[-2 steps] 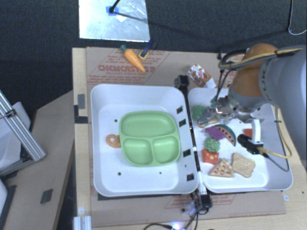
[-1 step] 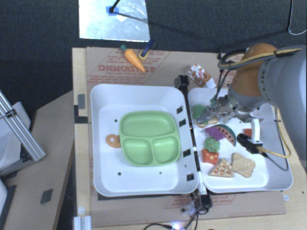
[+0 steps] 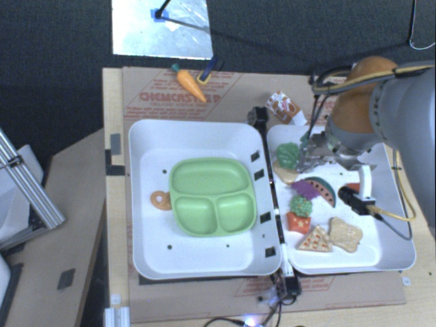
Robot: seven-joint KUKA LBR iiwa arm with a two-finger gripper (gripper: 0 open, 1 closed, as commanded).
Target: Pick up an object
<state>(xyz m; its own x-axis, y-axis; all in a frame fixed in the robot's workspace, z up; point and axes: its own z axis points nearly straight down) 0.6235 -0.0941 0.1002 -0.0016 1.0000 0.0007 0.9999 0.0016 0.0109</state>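
- Broccoli piece (image 3: 287, 155): green toy, upper left of the right bin (image 3: 395, 251), right of centre in the frame; seemingly the nearest candidate for the pick.
- Tool (image 3: 310, 154): low over the bin just right of the broccoli; whether clenched or released cannot be told.
- Step, as judged: approach or grasp attempt; next calls for a sure closure on one item, then a straight lift.
- Neighbours: watermelon slice (image 3: 320, 188), purple piece (image 3: 304, 189), pizza slice (image 3: 315, 240), toast (image 3: 345, 234), packet (image 3: 283, 106) at the rim.
- Left bin (image 3: 146, 251): green divided tray (image 3: 211, 196), small pretzel (image 3: 161, 200).
- Desk (image 3: 146, 94), upper frame: toy carrot (image 3: 191, 85) on cardboard with red lettering, not surely legible.
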